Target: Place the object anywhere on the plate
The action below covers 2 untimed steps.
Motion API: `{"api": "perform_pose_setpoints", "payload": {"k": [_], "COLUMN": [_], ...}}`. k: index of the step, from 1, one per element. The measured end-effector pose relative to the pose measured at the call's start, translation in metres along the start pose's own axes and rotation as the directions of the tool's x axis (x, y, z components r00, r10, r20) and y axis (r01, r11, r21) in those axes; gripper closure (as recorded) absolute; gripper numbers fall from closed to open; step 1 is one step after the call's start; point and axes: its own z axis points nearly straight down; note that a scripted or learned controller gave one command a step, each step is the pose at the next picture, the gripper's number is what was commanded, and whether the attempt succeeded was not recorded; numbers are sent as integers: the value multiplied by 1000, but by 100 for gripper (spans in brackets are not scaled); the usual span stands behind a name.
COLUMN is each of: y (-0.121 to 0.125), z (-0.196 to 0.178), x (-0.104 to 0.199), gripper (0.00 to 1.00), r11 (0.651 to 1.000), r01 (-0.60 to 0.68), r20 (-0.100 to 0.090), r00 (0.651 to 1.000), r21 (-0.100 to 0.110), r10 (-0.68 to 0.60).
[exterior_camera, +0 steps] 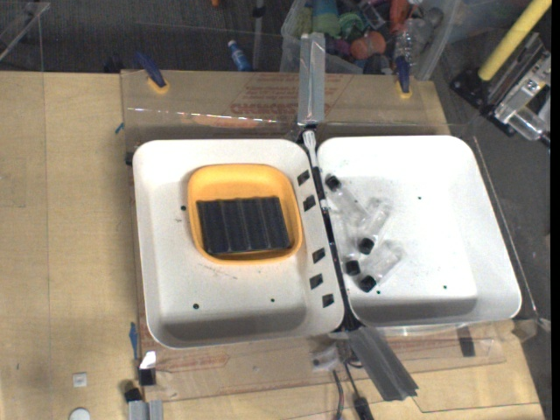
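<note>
An orange plate (241, 180) with rounded corners sits in the left white bin (162, 252), toward its back right. A black ribbed rectangular object (242, 225) lies flat on the plate and covers most of its middle and front. In the right white bin (446, 199), several small clear bottles with black caps (367, 230) lie in a loose cluster close to the left wall.
A raised ridge with black marks (317, 230) divides the two bins. Behind the bench stands a clear tub of colourful toys (367, 16). A yellow bar and grey hardware (525, 77) sit at the back right, off the bench.
</note>
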Motion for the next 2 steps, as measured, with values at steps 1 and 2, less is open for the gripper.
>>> {"api": "perform_pose_setpoints", "payload": {"k": [1,2], "y": [-1,-5], "z": [-40,-74], "x": [4,6], "gripper": [100,100], "r11": [993,919], "r01": [115,395], "r20": [0,1], "r00": [993,919], "r21": [-1,-2], "r10": [-115,-395]}}
